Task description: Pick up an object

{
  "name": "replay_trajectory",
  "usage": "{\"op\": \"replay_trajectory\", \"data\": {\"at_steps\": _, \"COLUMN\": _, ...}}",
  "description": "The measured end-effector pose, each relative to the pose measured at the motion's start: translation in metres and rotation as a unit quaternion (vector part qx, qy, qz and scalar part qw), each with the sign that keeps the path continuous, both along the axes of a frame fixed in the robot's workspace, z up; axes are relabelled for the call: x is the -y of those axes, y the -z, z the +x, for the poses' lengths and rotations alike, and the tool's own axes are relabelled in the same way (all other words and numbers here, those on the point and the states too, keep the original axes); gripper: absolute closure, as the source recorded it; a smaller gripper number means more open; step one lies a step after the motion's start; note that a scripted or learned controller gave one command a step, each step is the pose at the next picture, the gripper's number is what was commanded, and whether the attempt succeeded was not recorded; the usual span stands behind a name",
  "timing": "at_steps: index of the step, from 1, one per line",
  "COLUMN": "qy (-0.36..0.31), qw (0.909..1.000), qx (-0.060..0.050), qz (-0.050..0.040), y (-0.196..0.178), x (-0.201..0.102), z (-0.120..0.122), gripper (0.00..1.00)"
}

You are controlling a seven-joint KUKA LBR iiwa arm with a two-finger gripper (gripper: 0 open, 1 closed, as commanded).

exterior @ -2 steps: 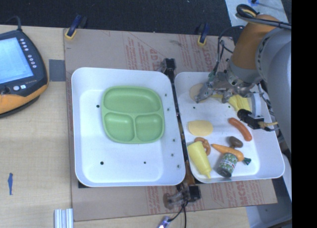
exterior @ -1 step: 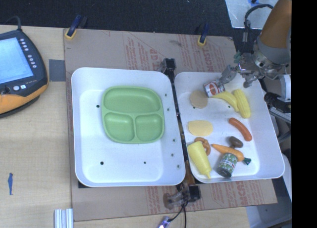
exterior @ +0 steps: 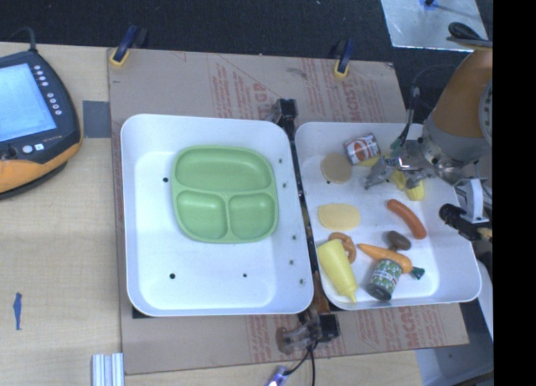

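Far left: control tablet (exterior: 29,120) with orange casing lying on the wooden bench (exterior: 59,250), screen lit.

Cardboard sheet (exterior: 251,83) under both bins, held by two blue clamps at its top edge (exterior: 126,43) (exterior: 342,55).

Left bin (exterior: 151,284): a green divided plate (exterior: 225,193) sitting flat, toward the upper middle.

Right bin (exterior: 452,288), roughly left to right:
- yellow squeeze bottle (exterior: 337,268) lying near the lower left corner
- tan disc (exterior: 337,168) at upper left, pale yellow disc (exterior: 338,216) below it
- small brown pretzel-like piece (exterior: 342,240) just above the bottle
- red-and-white can (exterior: 363,149) on its side near the top
- carrot (exterior: 387,254) lying across, touching a green can (exterior: 385,279) near the bottom wall
- dark brown lump (exterior: 397,240) just above the carrot
- sausage (exterior: 406,218) lying at a slant, right of centre
- yellow object (exterior: 409,183) under the gripper, partly hidden

Arm (exterior: 461,116) comes in from the right. Gripper (exterior: 390,169) is low over the upper part of the right bin, right of the red-and-white can, by the yellow object. Can't tell how the tool is set, or whether it's clamped on anything; the view is too cluttered there.
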State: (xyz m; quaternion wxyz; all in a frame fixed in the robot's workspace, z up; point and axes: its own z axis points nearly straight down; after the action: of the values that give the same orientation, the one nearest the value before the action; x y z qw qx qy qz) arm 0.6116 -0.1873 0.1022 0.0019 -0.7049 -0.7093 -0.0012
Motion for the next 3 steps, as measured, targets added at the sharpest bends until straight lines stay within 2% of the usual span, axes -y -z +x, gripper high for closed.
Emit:
{"op": "replay_trajectory", "data": {"at_steps": 1, "qy": -0.007, "qw": 0.9999, "qx": 0.008, "qz": 0.0059, "y": 0.003, "x": 0.010, "z": -0.028, "gripper": 0.00}}
{"op": "replay_trajectory", "data": {"at_steps": 2, "qy": 0.001, "qw": 1.0000, "qx": -0.001, "qz": -0.0023, "y": 0.010, "x": 0.025, "z": 0.038, "gripper": 0.00}}
{"op": "replay_trajectory", "data": {"at_steps": 3, "qy": -0.001, "qw": 1.0000, "qx": -0.002, "qz": -0.0022, "y": -0.001, "x": 0.025, "z": 0.038, "gripper": 1.00}}
